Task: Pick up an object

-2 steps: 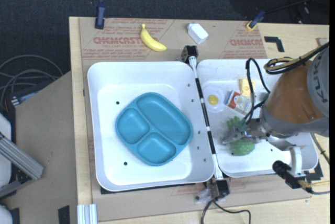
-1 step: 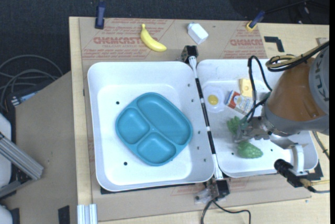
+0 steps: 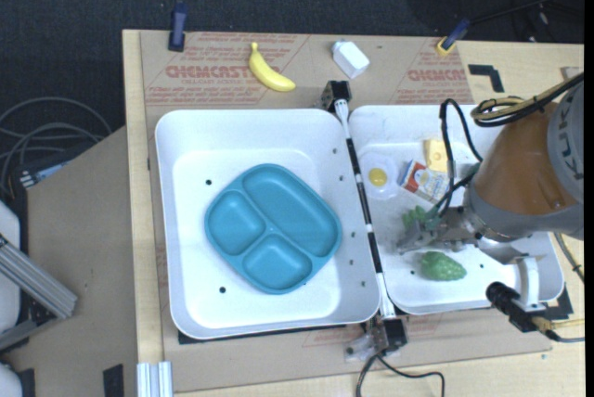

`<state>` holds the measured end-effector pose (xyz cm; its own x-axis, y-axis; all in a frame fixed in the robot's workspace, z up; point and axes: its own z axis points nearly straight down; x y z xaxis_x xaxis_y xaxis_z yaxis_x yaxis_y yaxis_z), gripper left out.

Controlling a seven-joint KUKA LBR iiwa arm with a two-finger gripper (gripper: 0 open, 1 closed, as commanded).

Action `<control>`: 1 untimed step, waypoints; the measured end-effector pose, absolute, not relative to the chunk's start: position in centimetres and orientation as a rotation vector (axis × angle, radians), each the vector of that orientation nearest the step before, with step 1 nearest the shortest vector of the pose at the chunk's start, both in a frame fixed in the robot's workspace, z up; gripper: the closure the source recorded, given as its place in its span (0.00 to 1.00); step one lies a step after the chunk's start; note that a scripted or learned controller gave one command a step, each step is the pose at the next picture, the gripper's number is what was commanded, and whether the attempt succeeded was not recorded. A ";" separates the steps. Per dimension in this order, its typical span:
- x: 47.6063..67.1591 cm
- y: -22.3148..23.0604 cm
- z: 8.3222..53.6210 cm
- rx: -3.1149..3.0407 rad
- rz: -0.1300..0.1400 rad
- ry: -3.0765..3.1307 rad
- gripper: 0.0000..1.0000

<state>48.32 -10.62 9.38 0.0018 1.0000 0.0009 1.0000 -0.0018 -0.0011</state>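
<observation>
Green bumpy plastic toy is lying near the front of the right white bin, just below the gripper. Gripper is hovering over a darker green object beside it; can't tell whether the fingers are spread or clenched, nothing visibly between them. Toy is looking light, rigid and rounded, likely slippery, so take it across the narrow middle, not the tapered ends. Small yellow round piece, red-white carton and yellow block are sitting further back. Blue divided plastic tray is occupying the left white bin. Yellow banana is resting on the worktop.
</observation>
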 end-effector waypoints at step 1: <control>52.5 -9.4 8.4 -2.221 -0.001 -2.223 0.00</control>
<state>52.49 -9.40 8.44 -0.0008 1.0000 -0.0004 1.0000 0.0008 0.0013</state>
